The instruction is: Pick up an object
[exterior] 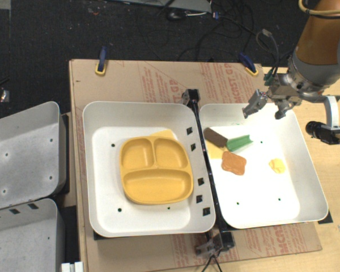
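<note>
Arm cut off at the upper right edge, only its orange band and wrist visible; the pincer (pixel 267 108) hangs over the far rim of the right bin (pixel 306 197), fingers spread apart, nothing between them. Right bin holds four objects: one brown block (pixel 215 136), partly overlapped by one green piece (pixel 238 143); one orange piece (pixel 234 163); one small yellow item (pixel 277 165), shape indistinct. Left bin (pixel 99 152) holds one yellow divided tray (pixel 156 170); both bins sit on the bench (pixel 136 72).

We see a robotics lab: white bins (pixel 102 220) clamped on a cardboard-covered bench (pixel 158 75), loose cables (pixel 215 33) on dark floor.
</note>
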Available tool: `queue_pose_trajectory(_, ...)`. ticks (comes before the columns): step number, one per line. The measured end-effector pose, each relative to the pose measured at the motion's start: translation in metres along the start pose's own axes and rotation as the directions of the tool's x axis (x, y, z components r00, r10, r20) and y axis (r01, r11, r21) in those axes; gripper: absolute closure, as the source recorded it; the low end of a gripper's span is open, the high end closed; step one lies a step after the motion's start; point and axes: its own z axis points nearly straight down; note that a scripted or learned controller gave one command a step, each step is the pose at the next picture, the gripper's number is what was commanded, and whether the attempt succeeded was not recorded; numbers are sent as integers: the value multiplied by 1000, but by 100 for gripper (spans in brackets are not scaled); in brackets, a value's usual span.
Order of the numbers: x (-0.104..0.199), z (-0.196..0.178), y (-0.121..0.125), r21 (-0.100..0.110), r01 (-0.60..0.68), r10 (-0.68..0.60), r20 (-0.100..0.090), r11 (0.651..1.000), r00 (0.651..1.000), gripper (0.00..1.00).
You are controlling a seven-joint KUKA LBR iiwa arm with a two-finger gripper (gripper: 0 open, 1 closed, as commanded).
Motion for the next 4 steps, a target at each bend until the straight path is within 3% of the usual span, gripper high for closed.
queue_pose_trajectory(1,0,-6,2,-11,2,-2,2,1000,1000,0)
queue_pose_trajectory(4,12,149,3,-7,-1,1,1,1000,1000,0)
